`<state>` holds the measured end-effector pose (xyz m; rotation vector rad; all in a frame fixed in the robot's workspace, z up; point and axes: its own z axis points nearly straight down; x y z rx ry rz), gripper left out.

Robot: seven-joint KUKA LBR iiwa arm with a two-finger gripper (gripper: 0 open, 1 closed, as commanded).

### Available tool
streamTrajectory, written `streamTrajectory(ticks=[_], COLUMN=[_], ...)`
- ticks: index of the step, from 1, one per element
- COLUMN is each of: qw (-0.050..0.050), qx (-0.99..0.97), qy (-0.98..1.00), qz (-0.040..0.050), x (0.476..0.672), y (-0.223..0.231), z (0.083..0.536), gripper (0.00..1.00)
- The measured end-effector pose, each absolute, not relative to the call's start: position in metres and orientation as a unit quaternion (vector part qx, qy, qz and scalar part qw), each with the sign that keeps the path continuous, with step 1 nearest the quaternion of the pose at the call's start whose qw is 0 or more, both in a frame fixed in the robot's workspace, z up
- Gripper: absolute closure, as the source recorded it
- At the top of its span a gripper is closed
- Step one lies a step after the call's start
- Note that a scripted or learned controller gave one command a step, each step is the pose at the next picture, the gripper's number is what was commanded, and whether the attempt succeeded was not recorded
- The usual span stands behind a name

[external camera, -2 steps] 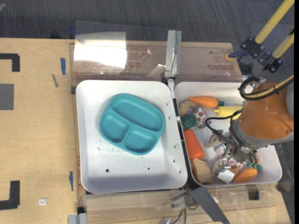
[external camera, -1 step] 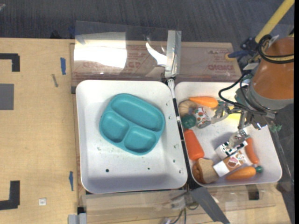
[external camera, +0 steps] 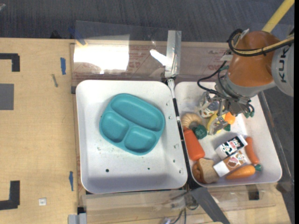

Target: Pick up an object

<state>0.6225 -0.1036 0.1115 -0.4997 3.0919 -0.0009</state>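
Left bin (external camera: 88, 171): teal tray (external camera: 132, 123). Right bin (external camera: 273, 171): toy food (external camera: 224, 150).

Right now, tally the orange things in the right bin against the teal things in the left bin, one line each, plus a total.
Orange, right bin: 3 (a chunky orange piece, a slim carrot, a carrot at the front)
Teal, left bin: 1 (divided plate)
Total: 4
Items under the end effector are too cluttered to sort.
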Motion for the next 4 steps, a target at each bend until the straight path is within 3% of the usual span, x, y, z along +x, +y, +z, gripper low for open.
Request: streamTrajectory(ticks=[1,2,3,4], qw=[0.005,0.013,0.011,0.000], qx=[-0.093,-0.093,-0.108,-0.120], qy=[0.996,0.996,0.994,0.993], qz=[0.0007,-0.0006,-0.0011,0.0014], x=[0.607,0.611,0.632,0.593], y=[-0.117,-0.117,-0.070,-0.063], z=[0.089,0.104,0.258,0.183], gripper=[0.00,1.00,1.00,1.00])
